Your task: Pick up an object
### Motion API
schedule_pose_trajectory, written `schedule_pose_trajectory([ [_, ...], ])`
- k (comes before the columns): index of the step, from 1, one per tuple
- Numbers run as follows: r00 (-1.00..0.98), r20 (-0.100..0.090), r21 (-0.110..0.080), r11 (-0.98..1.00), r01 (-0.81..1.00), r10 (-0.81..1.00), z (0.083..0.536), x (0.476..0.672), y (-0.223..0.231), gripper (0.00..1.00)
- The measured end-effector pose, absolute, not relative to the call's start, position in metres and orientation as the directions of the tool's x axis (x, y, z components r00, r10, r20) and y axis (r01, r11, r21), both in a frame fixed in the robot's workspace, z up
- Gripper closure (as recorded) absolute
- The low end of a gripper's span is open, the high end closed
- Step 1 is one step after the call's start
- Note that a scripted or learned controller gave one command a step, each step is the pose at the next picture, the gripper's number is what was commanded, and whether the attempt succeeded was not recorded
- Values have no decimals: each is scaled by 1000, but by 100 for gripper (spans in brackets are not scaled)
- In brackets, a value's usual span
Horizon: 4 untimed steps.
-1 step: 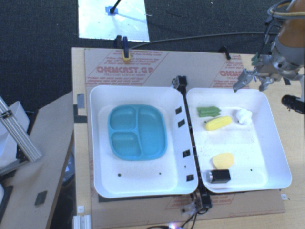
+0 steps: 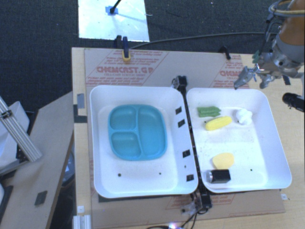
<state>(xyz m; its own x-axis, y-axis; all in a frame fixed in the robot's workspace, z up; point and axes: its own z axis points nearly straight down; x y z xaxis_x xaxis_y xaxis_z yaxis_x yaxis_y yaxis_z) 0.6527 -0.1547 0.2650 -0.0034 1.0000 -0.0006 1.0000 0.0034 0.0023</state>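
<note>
We see the desk (image 2: 143, 63) carrying two white bins, the left bin (image 2: 102, 175) with a blue divided plate (image 2: 138, 131). The right bin (image 2: 271, 142) holds a yellow banana (image 2: 218, 123), yellow block (image 2: 223, 160), green piece (image 2: 208, 111), black box (image 2: 220, 176) and white lump (image 2: 243, 116). Our hand (image 2: 253, 78) hangs spread wide, holding nothing, over the desk's far right corner.

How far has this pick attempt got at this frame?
Done: nothing lifted. The green piece, yellow piece, white lump, yellow wedge and black block all lie in the right bin. In hand: the pincer hangs open above the bin's far edge. Left: descend, grasp, lift.
</note>
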Motion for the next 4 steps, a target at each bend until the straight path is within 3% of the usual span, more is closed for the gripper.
schedule_pose_trajectory([
  [3, 0, -1, 0, 0, 1000, 1000, 102, 657, -166, 0],
  [4, -1, -2, 6, 1, 1000, 1000, 117, 659, -166, 100],
])
